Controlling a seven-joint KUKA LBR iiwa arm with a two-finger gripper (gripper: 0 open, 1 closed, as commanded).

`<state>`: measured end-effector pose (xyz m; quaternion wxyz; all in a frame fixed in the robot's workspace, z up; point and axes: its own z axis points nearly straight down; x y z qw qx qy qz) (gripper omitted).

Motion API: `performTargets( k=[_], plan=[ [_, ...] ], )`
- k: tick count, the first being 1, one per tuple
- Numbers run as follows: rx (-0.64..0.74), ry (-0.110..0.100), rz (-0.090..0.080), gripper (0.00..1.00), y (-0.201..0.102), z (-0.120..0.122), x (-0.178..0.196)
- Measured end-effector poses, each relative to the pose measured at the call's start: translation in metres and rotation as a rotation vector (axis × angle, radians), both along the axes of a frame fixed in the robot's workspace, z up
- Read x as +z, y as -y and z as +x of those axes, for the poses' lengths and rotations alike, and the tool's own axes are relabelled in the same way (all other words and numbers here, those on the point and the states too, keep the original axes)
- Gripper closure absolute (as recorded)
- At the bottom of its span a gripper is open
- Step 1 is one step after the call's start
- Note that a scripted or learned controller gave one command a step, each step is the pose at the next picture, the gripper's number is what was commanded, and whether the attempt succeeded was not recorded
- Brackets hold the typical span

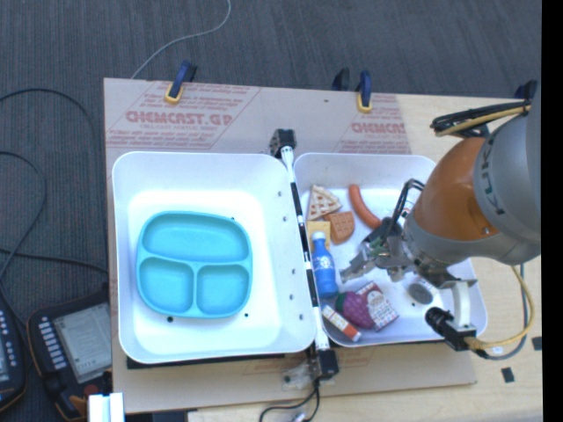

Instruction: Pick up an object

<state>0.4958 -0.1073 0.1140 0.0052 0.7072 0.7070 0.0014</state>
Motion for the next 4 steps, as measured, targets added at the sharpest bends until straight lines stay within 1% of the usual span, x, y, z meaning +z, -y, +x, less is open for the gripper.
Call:
performTargets(
  k=[1,2,3,4],
  plan=[
    [-0.009,0.009,-0.011,0.0,-0.003,-0.008,-0.023],
    [-0.004,0.006,-0.005,1.0,-0.007,-0.007,-0.016],
    [-0.007,0.006,-0.008,0.0,-0.005,-0.007,-0.015],
    [-0.005,0.005,-0.006,1.0,-0.006,-0.006,-0.007]
  ],
)
